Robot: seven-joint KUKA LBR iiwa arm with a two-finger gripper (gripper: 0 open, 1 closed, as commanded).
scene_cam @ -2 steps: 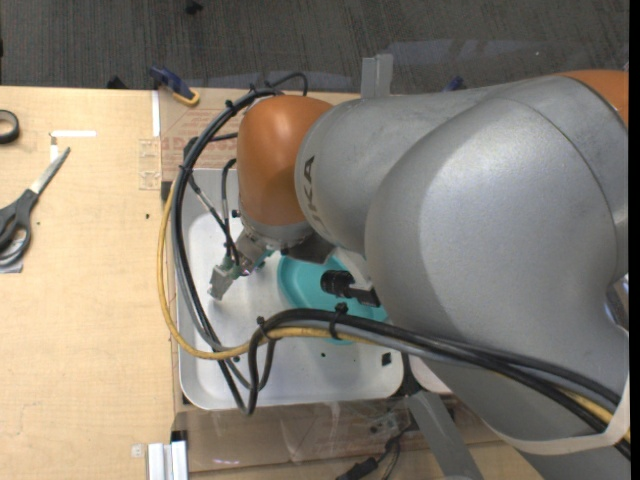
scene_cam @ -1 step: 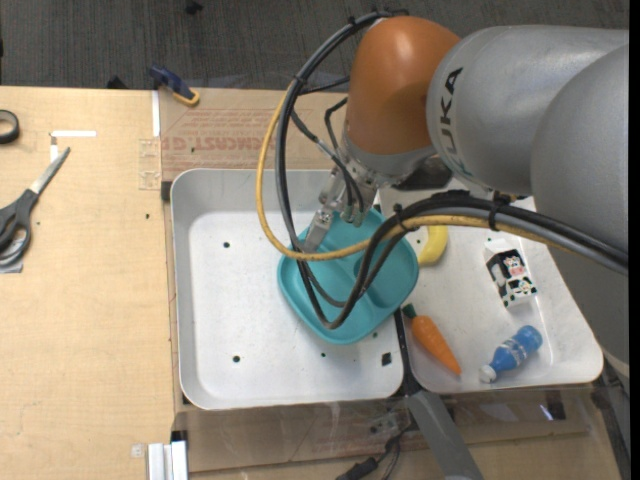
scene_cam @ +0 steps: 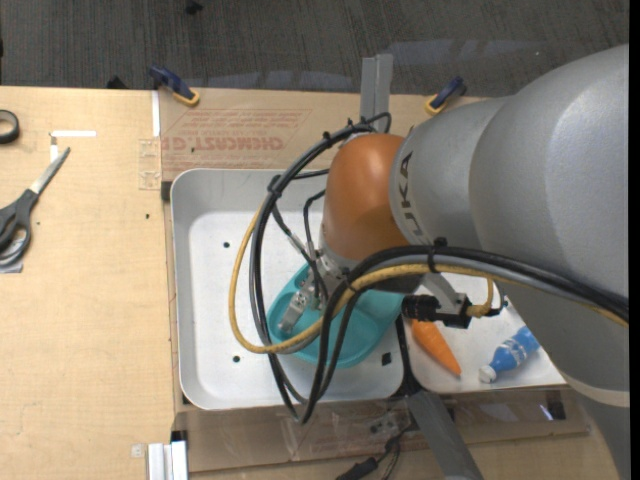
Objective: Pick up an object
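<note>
A teal bowl-shaped object (scene_cam: 345, 330) lies in the left white bin (scene_cam: 205, 268), near its front right corner. My gripper (scene_cam: 300, 303) reaches down over the bowl's left rim, largely hidden by the orange wrist band (scene_cam: 362, 203) and cables. An orange carrot (scene_cam: 438, 346) lies in the right bin beside the divider. A blue and white tube (scene_cam: 510, 355) lies to the carrot's right. The grey arm (scene_cam: 540, 178) covers most of the right bin.
Scissors (scene_cam: 25, 213) and a tape roll (scene_cam: 8, 126) lie on the wooden bench at far left. Blue-and-yellow clamps (scene_cam: 172, 83) hold a cardboard sheet behind the bins. Yellow and black cables (scene_cam: 250, 278) loop over the left bin.
</note>
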